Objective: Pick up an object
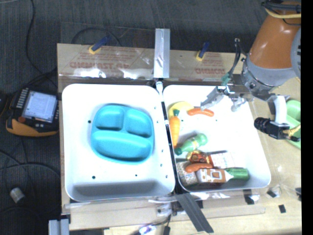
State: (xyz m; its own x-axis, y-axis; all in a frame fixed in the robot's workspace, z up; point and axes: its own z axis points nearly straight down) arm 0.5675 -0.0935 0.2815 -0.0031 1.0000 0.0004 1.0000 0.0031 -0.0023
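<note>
- Step in hand: approach. The gripper (222, 98) hangs over the back of the right bin (254, 146), fingers spread apart with nothing between them; no object is lifted yet.
- Nearest candidate: an orange sausage (201, 112), lying flat on the bin floor just below and left of the fingertips, apart from them as far as the slanted view lets me judge.
- Other candidates, right bin: a yellow banana (180, 106) against the left wall; a carrot (174, 128) below it, along the same wall; a green bottle (191, 143) tilted mid-bin; a cluster at the front edge of a ketchup bottle (198, 168), a box (221, 158) and a larger green-capped bottle (220, 175), touching or overlapping.
- Next move calls for: a short drop toward the sausage, jaws set across its narrow width and kept open until they straddle it, then closing. It stands clear of its neighbours, so little crowding is likely; it is low and rounded and could roll or slip out.
- Left bin (73, 131): holds a blue divided tray (122, 132), well apart from the gripper.
- Surface: a bench (122, 62) with taped plastic sheeting behind the bins, a metal bracket (162, 53) at the divide.
- Room: dark carpet (49, 13), cables, a handheld pendant (34, 111) on the floor to the left.
</note>
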